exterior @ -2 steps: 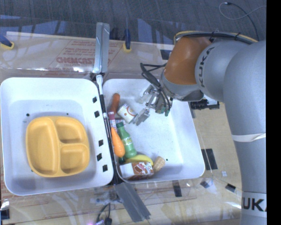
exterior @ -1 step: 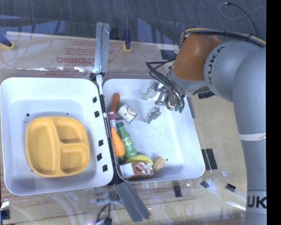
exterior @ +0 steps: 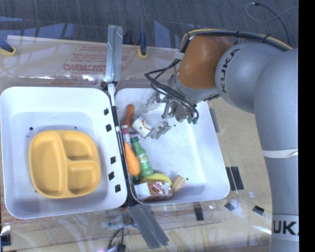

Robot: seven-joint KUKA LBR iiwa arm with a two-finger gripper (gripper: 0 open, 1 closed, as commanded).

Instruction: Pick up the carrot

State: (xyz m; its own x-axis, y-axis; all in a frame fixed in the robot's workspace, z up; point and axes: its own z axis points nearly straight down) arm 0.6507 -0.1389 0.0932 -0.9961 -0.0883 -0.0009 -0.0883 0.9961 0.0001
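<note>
The carrot (exterior: 132, 160) is seen lying lengthwise against the left wall of the right bin (exterior: 212, 156), pressed beside a green bottle (exterior: 142, 156), with a banana (exterior: 157, 178) and a packet (exterior: 153, 189) crowded at the near-left corner. Open white floor is left toward the bin's right wall and centre. The gripper (exterior: 165, 121) is held above the far part of this bin near a small white cup (exterior: 141, 125), its fingers spread with nothing between them, while a yellow divided tray (exterior: 64, 163) is set in the left bin (exterior: 10, 140).
</note>
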